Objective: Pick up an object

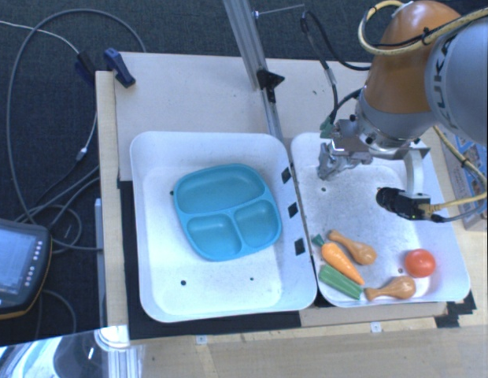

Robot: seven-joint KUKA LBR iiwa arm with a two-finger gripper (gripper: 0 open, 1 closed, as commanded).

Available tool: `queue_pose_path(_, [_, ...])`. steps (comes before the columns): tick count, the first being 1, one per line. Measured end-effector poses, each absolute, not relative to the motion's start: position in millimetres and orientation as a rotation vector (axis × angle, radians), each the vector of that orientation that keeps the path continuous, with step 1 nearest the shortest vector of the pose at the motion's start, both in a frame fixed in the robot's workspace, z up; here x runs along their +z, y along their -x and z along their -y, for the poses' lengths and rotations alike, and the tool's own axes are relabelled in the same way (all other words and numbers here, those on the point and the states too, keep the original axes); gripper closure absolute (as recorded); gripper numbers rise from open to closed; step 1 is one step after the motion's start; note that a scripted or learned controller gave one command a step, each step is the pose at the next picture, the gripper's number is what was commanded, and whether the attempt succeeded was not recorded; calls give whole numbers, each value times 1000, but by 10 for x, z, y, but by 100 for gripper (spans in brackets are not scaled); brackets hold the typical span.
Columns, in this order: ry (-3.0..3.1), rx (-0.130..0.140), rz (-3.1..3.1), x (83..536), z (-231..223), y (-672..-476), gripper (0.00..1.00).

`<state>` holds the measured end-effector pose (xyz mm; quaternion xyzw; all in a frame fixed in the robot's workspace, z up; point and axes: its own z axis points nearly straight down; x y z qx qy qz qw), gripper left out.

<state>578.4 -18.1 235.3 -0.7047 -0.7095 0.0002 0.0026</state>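
My gripper (329, 167) hangs over the far left part of the right bin (338, 203), with nothing visible between its fingers. Toy food lies at the near end of that bin: an orange carrot (341, 261), a green pod (339, 282), a tan drumstick (355, 248), a second tan drumstick (391, 289) and a red tomato (419, 262). All of these lie well below the gripper in the view, apart from it.
A blue divided plate (226, 209) rests in the left bin (153, 235). A metal pole (245, 30) rises behind the bins. A black cylindrical part (401, 201) with a yellow cable juts out over the right bin beside the arm.
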Motion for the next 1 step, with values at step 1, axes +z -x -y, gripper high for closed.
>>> queue_pose_path(1, [2210, -1, 2225, 2382, -362, -5681, 100])
